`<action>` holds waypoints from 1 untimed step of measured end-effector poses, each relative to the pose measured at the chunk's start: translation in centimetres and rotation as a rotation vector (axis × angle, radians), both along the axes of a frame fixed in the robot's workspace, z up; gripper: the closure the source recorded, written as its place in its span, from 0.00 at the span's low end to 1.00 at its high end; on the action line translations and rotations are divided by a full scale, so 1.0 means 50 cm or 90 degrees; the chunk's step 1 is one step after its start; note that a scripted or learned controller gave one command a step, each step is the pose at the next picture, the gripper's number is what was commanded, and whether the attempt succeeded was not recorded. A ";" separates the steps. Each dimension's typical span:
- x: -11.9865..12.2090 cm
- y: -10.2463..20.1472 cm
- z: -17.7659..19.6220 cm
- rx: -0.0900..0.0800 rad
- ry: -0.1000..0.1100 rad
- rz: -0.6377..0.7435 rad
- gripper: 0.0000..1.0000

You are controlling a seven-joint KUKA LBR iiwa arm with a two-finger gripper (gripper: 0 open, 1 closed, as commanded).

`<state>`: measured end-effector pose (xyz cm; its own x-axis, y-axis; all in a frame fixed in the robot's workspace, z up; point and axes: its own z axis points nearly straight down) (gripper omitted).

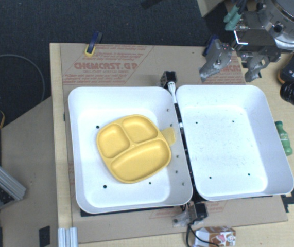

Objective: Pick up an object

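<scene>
Starting at the left, the left bin (80, 138) carries the only candidate: a yellow divided plate (133, 148), three compartments, lying flat and face up a little toward the bin's inner side, with a small yellowish tab poking out at its right edge, just beside the black clamp strip (179, 122) that runs down the seam between the two bins. Moving across, the right bin (270, 138) shows its speckled white floor and a few dark dots. Up at the top right the gripper (232, 70) hangs above the far rim of that right bin, its two fingers (212, 67) standing well apart with nothing between them, so the claw is open and carrying nothing. This looks like the very start of the pick: the approach is not yet made. My read is that the next move calls for a long travel leftward across the seam, then a descent onto the plate, probably at a rim or a divider ridge, since a flat, wide plate offers little else to pinch.
</scene>
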<state>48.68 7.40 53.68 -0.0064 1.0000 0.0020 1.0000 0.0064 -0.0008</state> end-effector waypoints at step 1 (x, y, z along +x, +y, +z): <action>0.006 -0.004 0.019 -0.001 -0.002 -0.003 1.00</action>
<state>48.97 7.18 54.64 -0.0017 1.0000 0.0000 1.0000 0.0017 0.0021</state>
